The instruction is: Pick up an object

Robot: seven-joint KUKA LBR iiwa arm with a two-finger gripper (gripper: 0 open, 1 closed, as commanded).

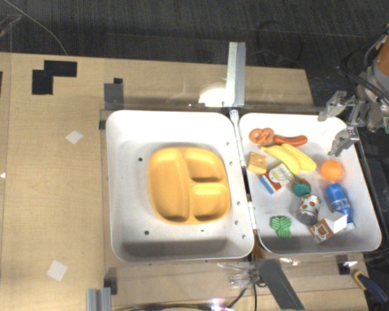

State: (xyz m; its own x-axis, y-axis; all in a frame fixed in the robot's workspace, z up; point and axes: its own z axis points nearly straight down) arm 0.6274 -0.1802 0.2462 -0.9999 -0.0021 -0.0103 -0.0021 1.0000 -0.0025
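Most of the arm was cut off at the right edge; I could see only the gripper (343, 123) hanging over the far right corner of the right bin (369, 238), its two thin fingers spread apart with nothing between them. Just below it in that bin sat an orange ball (332, 170). Left of the ball lay a yellow banana (292, 157), with a red sausage (290, 139) and a pretzel (261, 135) beyond it. Nearer than the ball stood a blue bottle (338, 199), then a small carton (329, 227); the printed bits between were too small to identify. A green leafy piece (281, 225) lay at the near left. The left bin (123, 180) held a yellow divided tray (187, 184).
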